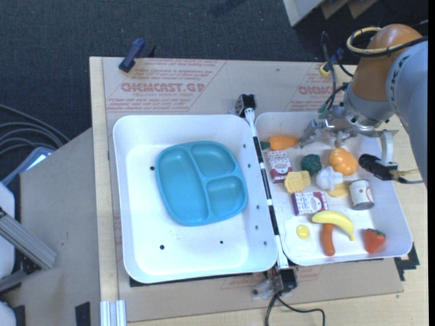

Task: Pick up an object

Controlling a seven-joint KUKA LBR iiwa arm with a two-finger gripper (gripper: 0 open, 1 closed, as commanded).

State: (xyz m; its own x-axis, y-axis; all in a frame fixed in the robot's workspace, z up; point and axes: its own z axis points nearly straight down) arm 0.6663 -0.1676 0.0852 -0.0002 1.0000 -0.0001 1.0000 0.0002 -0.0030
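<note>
Camera view gives us two shallow white bins side by side on a worktop [204,80] covered by a brown sheet. We see the left bin [132,202] holding a single light-blue divided tray [200,182], three compartments, lying near the bin's middle and tilted a little against the bin's edges. The right bin [394,209] holds a crowd of small toy foods: an orange carrot-like piece [283,142] near the far left corner, a red-and-white packet [278,165] just below it, a yellow ridged piece [297,180], a dark green lump [311,162], an orange fruit [342,160], a white garlic-like piece [329,178], a small can [361,194] lying on its side, a second pink-and-white packet [309,202], a banana [334,221], a sausage [327,239] touching the banana's underside, a fried egg [302,232] beside it, and a red strawberry-like piece [374,240] near the front right corner. We read red print on the sheet as "CHEMCAST GP", repeated and partly cut off by the bins; the writing on the packets and can is too small for us to read. The arm's hand [333,129] hangs over the far end of the right bin, just above the orange fruit, with nothing visibly between its fingers; we cannot tell whether they are spread or closed.
</note>
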